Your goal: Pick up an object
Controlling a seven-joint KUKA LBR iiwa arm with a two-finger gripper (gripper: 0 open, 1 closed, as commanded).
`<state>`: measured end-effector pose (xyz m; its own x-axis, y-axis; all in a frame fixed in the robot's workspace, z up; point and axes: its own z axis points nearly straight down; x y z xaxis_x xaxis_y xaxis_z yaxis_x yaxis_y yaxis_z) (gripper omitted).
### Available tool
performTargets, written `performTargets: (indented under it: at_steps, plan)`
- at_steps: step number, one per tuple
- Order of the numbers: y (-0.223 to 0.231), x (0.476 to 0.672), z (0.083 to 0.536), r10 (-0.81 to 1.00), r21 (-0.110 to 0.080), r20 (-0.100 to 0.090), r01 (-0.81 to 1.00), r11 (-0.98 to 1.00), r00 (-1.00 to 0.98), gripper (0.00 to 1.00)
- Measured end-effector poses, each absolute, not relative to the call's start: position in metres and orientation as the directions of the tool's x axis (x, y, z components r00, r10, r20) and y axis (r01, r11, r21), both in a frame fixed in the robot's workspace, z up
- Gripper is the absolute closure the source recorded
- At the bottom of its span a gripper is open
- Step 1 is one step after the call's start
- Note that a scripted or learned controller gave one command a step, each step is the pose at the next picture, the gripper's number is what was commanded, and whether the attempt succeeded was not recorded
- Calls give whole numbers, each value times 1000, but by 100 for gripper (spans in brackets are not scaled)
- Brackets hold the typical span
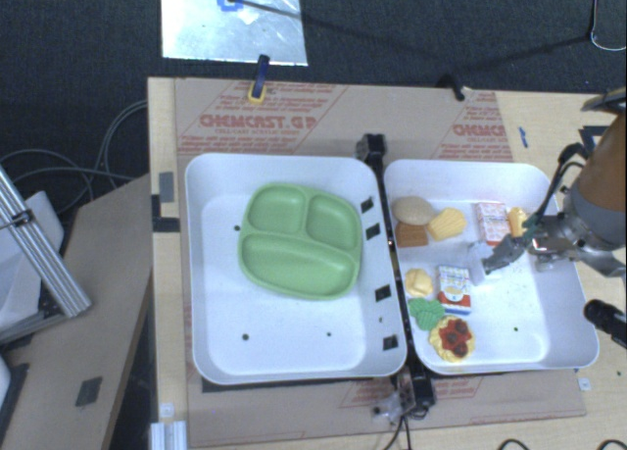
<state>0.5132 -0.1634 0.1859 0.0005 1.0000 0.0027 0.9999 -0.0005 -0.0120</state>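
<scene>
The right bin [558, 325] holds several toy foods. At its back lie a tan bun [412, 210], a brown piece [411, 236], a yellow wedge [448, 224], a pink packet [490, 219] and a small yellow item [516, 219]. Nearer the front are a yellow lump [419, 282], a white and red carton [454, 289], a green leafy piece [425, 313] and a red and yellow round piece [454, 338]. My gripper [502, 254] hangs low over the bin's middle, just right of the carton and below the pink packet. I see nothing held in it.
The left bin [216, 340] carries a green divided plate [299, 239]. A black divider with clips [384, 242] runs between the bins. The arm [593, 213] comes in over the right bin's right wall. Bare bin floor lies at the right bin's front right.
</scene>
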Motion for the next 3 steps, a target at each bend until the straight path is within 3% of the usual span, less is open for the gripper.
performTargets:
  at_steps: [1, 3]
  plan:
    - [-163, 516, 193, 1000, 1, 0, 1000, 3, -3, 0]
    - [-159, 519, 107, 1000, -2, 1, 1000, 1, -1, 0]
